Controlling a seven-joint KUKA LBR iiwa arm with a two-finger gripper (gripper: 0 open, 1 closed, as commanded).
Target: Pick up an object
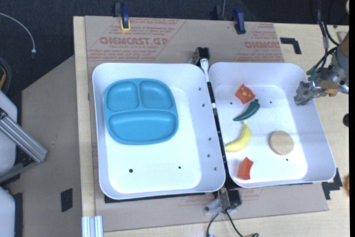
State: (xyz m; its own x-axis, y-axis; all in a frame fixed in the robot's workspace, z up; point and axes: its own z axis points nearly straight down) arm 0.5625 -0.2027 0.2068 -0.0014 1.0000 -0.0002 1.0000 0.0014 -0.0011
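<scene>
The right white bin (310, 136) holds several small items: an orange-red block (244, 94) near the back, a dark green pepper (247, 110) just in front of it, a yellow banana (239, 139), a tan round disc (282, 142) and a red piece (245, 167) near the front wall. My gripper (304, 93) hangs at the right bin's right rim, apart from all the items, with nothing seen held.
The left white bin (188, 164) holds a blue three-compartment plate (142, 111). Both bins rest on a brown board (166, 36) with blue clamps (123, 13) along its back edge. Cables trail at the far right.
</scene>
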